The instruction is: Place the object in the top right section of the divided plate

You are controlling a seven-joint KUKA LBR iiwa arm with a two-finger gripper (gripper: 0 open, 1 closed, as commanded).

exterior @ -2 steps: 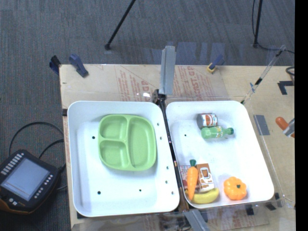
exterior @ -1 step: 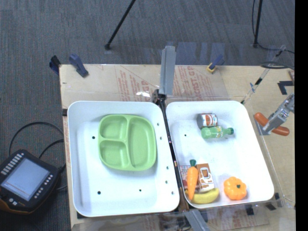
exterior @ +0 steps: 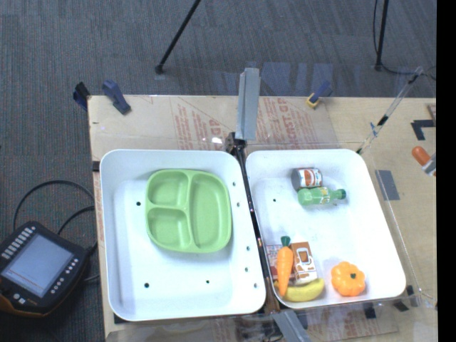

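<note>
Four items crowd the near end of the right bin (exterior: 370,212). A yellow banana (exterior: 305,291) lies nearest me along the rim. An orange carrot (exterior: 283,268) stands lengthwise just to its left, with its green top pointing far. A small printed carton (exterior: 303,256) lies touching the carrot's right side and the banana's far edge. An orange pumpkin (exterior: 348,278) sits just right of the banana, close to the near right corner.

Further back in that bin, a green bottle (exterior: 320,196) lies on its side with its cap to the right. A small tin (exterior: 307,177), also on its side, touches the bottle's far edge.

I cannot say which of these is the object meant for placing. All six lie in the right bin, well apart from the divided plate (exterior: 212,212). That green plate sits in the left bin (exterior: 121,262), toward its far half, with two small sections on its left and one long section on its right.

I cannot tell the state of the gripper from this feed.

Beyond the bins, a blue clamp (exterior: 115,95) grips the bench's far left edge.
</note>
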